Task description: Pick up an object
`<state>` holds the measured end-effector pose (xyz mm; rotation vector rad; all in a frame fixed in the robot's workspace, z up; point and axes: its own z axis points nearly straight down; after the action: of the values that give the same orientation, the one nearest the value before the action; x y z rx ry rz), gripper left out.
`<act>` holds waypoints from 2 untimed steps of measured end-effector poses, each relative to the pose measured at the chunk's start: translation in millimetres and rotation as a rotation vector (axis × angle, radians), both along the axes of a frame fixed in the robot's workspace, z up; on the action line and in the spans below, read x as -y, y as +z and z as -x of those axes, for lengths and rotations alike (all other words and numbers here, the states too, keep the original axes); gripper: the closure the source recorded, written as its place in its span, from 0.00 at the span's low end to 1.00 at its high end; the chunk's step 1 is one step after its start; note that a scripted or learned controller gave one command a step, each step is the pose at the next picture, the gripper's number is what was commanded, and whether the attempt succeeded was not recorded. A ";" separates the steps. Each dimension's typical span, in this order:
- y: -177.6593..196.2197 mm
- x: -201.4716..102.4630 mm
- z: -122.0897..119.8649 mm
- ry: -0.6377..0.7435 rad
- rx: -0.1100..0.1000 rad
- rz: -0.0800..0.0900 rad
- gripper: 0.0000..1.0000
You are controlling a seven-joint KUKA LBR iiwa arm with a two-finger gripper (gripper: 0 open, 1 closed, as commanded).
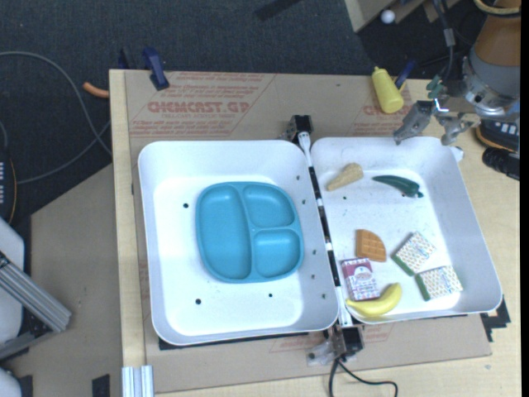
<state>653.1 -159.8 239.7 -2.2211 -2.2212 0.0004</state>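
My gripper (431,131) hangs open over the far rim of the right bin (475,222), with nothing between its fingers (409,126). Inside that bin lie a tan bread piece (345,175), a dark green pepper (398,185), an orange waffle (371,244), two small patterned packets (415,253) (438,282), a maroon box (359,278) and a yellow banana (376,302). The green pepper is the closest thing to the gripper, a little nearer the camera and to its left.
The left bin (165,180) holds a blue divided plate (248,230). A yellow bottle (386,89) lies on the bench behind the right bin, left of the gripper. A blue clamp (154,67) sits at the bench's far left corner.
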 end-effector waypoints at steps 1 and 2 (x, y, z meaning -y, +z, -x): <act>-86.1 35.7 33.8 0.000 -0.001 0.001 0.00; -55.1 -74.8 108.6 0.002 -0.001 -0.002 0.00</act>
<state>544.5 -85.0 184.6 -2.2172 -2.2216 -0.0001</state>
